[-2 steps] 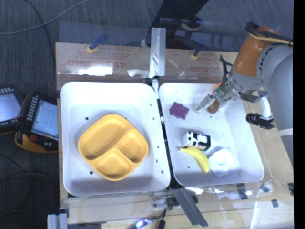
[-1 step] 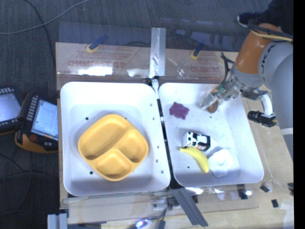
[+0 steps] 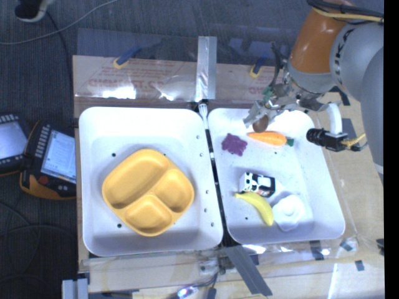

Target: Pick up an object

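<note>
- Hovering over the far end of the right bin [image 3: 333, 217], the gripper [image 3: 260, 118] has nothing between its fingers that you can see, so count the pick as not yet done.
- Everything is left: close on an object, then lift it clear.
- You have five candidates, all lying in the right bin: a carrot [image 3: 268, 138] just near of the gripper, a purple grape cluster [image 3: 234, 144] to the carrot's left, a black-and-white cow toy [image 3: 258, 183] mid-bin, a banana [image 3: 257, 205] touching the toy's near side, and a white lump [image 3: 288, 210] just right of the banana.
- My guess is the carrot is the target, since it sits closest to the fingertips.
- Jaw state: you cannot tell from this slant; the tips blur together above the carrot.
- Arm pose: it reaches in from the far right, orange band [image 3: 315, 39] up high, wrist tilted down and left toward the bin's far edge.
- Left bin [image 3: 93, 129] holds a yellow divided tray [image 3: 148, 190], well apart from the gripper.
</note>
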